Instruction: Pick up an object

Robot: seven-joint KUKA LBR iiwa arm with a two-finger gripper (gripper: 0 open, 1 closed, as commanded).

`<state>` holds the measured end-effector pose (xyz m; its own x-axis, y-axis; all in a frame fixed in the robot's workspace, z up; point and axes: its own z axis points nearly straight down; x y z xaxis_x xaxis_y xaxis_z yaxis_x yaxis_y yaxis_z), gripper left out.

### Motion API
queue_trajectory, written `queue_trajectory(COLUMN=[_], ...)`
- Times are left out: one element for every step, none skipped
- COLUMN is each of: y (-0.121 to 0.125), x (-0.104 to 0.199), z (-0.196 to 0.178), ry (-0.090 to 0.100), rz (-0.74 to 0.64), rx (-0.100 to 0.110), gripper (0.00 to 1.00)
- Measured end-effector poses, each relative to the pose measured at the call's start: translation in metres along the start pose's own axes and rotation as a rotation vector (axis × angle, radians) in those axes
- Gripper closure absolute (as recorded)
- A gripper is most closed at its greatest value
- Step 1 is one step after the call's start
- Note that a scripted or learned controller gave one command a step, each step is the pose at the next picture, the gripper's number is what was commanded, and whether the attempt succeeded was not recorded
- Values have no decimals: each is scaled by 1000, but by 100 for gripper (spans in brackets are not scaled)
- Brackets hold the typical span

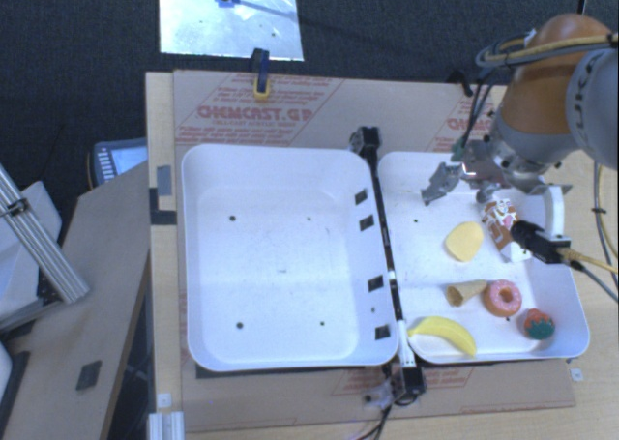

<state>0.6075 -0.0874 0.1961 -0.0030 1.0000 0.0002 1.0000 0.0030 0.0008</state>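
Over on the right side of the surface (pixel 290 100), the right bin (pixel 416 264) has all the stuff in it. Near its front edge lies a yellow banana (pixel 445 336), and just behind that there's a small waffle cone (pixel 467 291) touching or almost touching a pink frosted donut (pixel 502 298). Off toward the front right corner sits a little red and green thing (pixel 538 324), maybe a toy fruit, hard to tell. A pale yellow chip-shaped piece (pixel 464 241) lies about mid-bin, and just to its right is a small brown and white item (pixel 499 220) I can't really identify.

The left bin (pixel 280 254) is just bare white plastic with a few dark dots on its floor.

The gripper (pixel 440 183) hangs over the back part of the right bin, up from the yellow piece and apart from it. Can't tell if the jaws are released or clenched from this angle, and I see nothing between them.
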Motion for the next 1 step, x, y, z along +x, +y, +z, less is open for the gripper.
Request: queue_trajectory(y=[45], x=[-4], z=[118], ry=[-1], rz=[-3], rx=[3], gripper=[0])
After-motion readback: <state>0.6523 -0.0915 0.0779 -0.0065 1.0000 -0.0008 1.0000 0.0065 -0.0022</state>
